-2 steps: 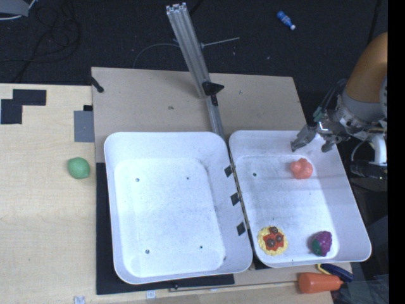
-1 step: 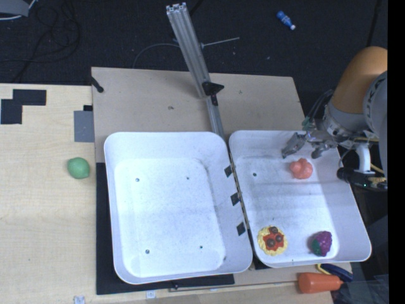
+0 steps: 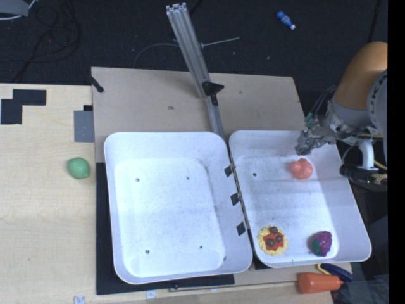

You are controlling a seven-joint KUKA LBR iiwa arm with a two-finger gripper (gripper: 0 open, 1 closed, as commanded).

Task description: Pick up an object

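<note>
- The bench (image 3: 38,189) spans the view, pale wood on the left with a tan board under the two bins.
- The left bin (image 3: 120,145), white and shallow, sits at the middle of the bench, touching the right one along a seam that carries three dark clips.
- The right bin (image 3: 345,198), also white, holds three small things.
- The arm (image 3: 364,81) enters from the right edge, grey with an orange band, reaching down over the far right corner of the right bin.
- A metal rail (image 3: 193,49) slants from the top of the view down to the seam between the bins.
- The gripper (image 3: 306,145) hangs above the far part of the right bin; whether the jaws are spread or pressed together cannot be told, and nothing shows between them.
- An orange object (image 3: 318,283) lies on the bench just outside the near edge of the right bin.
- The pink-orange object (image 3: 302,168) lies on the floor of the right bin, just below the gripper.
- A yellow and red object (image 3: 272,240) rests near the bin's near left corner.
- A purple object (image 3: 321,242) lies near the near right corner.
- A green ball (image 3: 78,168) sits on the pale wood, left of the left bin.
</note>
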